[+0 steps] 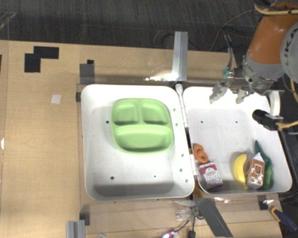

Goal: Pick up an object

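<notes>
**Overhead, the end effector hangs open over the right bin's far edge**

Here the grey arm [283,38] with its orange band reaches in from the right, and its end effector [229,94] sits above the far edge of the right bin [223,133], close to the divider between the two bins. Its two fingers [216,93] stand apart, with nothing between them.

The objects to pick lie well away from it, gathered along the near edge of the same bin. A small orange ring-shaped piece [200,153] rests just beside the inner wall, and a little carton with a dark red label [210,175] lies just below it, nearly touching. Further right, a yellow banana [240,167] lies beside a small orange-and-white box [256,171], and a dark green item [266,170] runs along behind that box, against the bin's right corner; what it is cannot be told.

The left bin [97,148] holds a light green divided tray [140,124], sitting flat toward its far half, three compartments facing up. Both bins rest on the pale wooden surface [35,148], which carries a few black markers [39,57] at its far left.
</notes>
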`<action>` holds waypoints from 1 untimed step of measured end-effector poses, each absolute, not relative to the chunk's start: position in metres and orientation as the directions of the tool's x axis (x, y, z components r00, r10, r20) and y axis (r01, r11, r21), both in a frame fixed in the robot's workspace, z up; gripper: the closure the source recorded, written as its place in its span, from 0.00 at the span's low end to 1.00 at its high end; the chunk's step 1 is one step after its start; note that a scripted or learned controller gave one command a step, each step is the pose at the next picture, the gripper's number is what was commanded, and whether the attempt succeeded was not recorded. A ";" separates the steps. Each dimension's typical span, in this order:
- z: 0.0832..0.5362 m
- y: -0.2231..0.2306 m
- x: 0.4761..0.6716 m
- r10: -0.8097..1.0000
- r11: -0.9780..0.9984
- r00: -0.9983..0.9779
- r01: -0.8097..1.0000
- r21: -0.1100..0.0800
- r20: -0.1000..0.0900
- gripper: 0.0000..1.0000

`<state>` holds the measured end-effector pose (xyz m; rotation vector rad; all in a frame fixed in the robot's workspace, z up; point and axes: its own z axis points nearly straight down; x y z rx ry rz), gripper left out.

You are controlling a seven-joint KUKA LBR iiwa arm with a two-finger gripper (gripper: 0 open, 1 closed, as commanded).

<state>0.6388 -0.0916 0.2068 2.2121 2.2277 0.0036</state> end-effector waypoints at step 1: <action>0.130 -0.136 0.582 0.977 -0.214 0.214 0.977 0.001 0.001 0.00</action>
